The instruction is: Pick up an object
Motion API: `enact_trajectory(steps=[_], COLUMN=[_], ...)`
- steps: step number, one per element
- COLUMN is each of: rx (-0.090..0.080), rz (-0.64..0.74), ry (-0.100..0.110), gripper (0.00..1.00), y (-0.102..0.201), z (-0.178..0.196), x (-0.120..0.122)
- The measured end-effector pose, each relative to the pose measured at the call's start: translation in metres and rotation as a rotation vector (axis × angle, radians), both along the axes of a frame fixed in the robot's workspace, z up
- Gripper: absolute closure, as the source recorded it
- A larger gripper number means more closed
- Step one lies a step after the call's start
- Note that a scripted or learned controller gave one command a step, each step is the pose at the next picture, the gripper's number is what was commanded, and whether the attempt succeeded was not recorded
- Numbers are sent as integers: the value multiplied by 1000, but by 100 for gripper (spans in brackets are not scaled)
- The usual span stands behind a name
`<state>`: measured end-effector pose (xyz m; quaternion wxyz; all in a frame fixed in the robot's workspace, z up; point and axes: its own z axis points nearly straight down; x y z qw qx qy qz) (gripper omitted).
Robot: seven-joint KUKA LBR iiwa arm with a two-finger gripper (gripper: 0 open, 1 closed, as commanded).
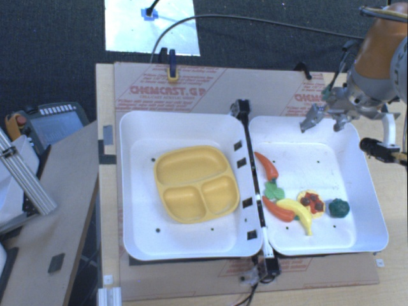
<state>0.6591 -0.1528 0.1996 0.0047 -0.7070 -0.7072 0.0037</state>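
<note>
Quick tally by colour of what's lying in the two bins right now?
Yellow: 2, divided tray in the left bin, banana in the right bin
Red-orange: 2, upper pepper, lower one
Green: 2, leafy piece, dark round piece
Mixed yellow and red: 1, small round piece
Total: 7

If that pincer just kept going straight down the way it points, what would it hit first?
Probably bare floor of the right bin, near its back wall. The pincer hangs open above that spot, apart from the toy foods; depth is hard to judge.
</note>
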Motion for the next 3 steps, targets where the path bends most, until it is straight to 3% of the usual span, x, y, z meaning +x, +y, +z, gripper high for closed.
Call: enact_trajectory(steps=[1,3], rx=[-2,-2], rz=[2,1], ry=[-13,-11], gripper=[0,0], y=[0,-14], z=[9,-98], x=[3,-10])
